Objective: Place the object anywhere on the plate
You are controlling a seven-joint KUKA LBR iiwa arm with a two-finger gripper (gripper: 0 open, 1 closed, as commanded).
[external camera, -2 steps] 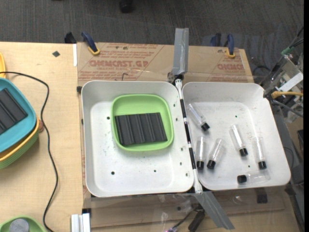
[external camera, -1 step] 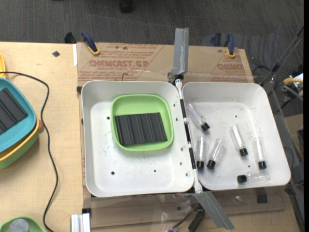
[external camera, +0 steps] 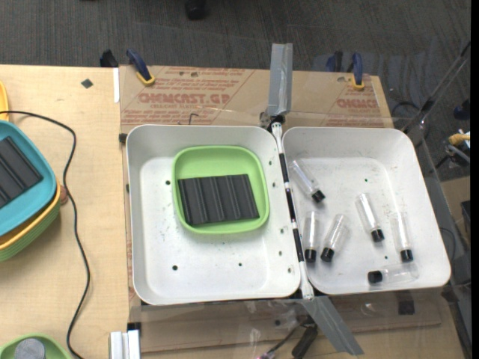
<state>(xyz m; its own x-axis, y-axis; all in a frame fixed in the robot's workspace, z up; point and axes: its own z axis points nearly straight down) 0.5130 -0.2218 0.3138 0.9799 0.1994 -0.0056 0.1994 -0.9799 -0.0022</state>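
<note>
inside the left bin point(external camera: 150, 275) sits a green plate point(external camera: 221, 189); six tubes point(external camera: 334, 234) lie in the right bin point(external camera: 419, 200).

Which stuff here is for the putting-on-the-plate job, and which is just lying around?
For the job:
green plate in the left bin
six clear tubes with black caps in the right bin

Just lying about:
teal tray stack
black cable
blue clamps
</note>
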